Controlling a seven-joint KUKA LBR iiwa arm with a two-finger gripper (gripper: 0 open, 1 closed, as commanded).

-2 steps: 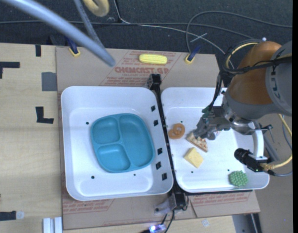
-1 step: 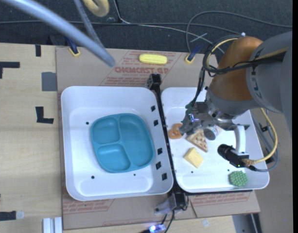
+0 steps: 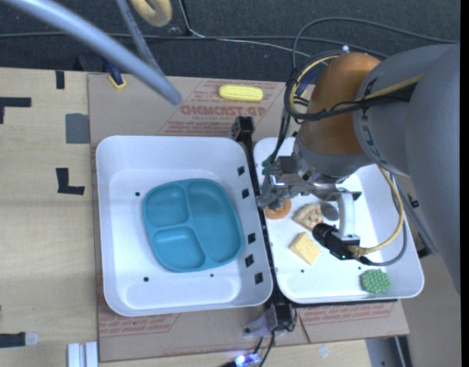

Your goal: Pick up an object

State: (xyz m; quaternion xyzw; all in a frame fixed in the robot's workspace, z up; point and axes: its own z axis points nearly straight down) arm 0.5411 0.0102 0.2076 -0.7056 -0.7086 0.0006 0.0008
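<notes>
The right bin (image 3: 395,281) holds an orange round piece (image 3: 277,210), a tan pastry-like item (image 3: 307,215), a yellow cheese-like wedge (image 3: 304,248) and a green bumpy ball (image 3: 375,281). My gripper (image 3: 284,192) hangs low over the bin's left side, right above the orange piece. The wrist body hides the fingertips, and nothing can be seen held.
The left bin (image 3: 119,174) holds a blue divided plate (image 3: 192,224). A yellow corn-like toy (image 3: 240,93) lies on the cardboard behind the bins. A black cable with a yellow hose loops over the right bin near the wedge. The arm covers the right bin's far part.
</notes>
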